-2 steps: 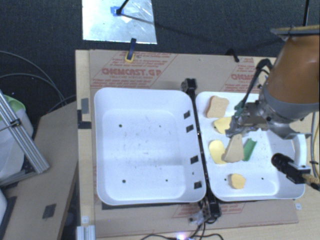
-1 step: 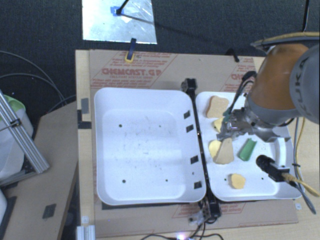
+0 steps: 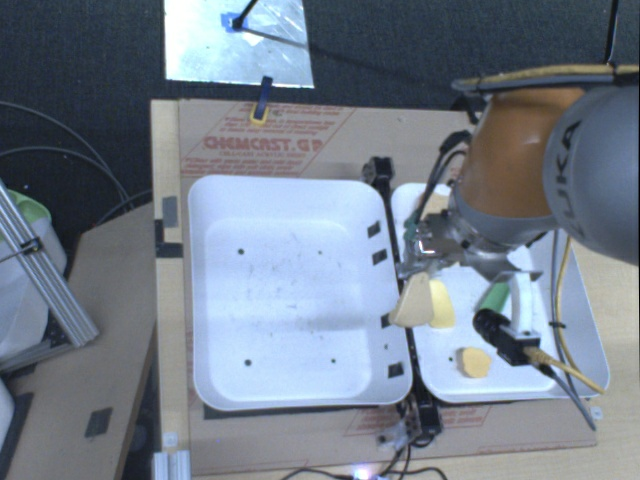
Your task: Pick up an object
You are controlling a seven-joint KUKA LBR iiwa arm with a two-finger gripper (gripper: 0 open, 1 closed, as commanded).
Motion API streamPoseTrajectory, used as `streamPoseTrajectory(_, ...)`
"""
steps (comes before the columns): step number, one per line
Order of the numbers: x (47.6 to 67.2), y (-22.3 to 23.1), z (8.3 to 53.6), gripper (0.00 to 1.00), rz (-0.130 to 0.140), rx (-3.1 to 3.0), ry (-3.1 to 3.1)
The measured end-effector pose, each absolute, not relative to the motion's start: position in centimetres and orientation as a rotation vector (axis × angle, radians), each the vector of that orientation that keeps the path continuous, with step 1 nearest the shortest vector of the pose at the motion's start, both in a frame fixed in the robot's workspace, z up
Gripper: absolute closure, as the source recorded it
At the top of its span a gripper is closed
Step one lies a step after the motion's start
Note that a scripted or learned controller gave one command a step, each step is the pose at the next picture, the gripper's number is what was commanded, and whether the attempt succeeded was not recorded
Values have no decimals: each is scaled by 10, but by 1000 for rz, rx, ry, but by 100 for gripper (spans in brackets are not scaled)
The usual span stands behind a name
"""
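My gripper (image 3: 421,268) hangs under the big grey and orange arm, over the left edge of the right bin (image 3: 575,340). Right below it is a cream wedge-shaped object (image 3: 410,306) that overlaps the rim between the two bins. It touches the gripper's lower end, but the arm hides the grip itself. A yellow piece (image 3: 441,310) sits against the wedge's right side. A smaller yellow lump (image 3: 474,363) lies near the right bin's front. A green object (image 3: 494,296) lies further right, partly under the arm.
The left bin (image 3: 290,298) is a wide white tray on the cardboard-covered bench. The arm covers most of the right bin's back half. A metal frame (image 3: 40,278) stands off the bench at the far left.
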State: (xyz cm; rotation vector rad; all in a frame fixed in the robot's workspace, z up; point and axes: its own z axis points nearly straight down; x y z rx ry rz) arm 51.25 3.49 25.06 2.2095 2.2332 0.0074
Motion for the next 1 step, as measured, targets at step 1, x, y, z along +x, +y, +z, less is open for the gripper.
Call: streamPoseTrajectory(1,488,33,416,100,28,2206,2219)
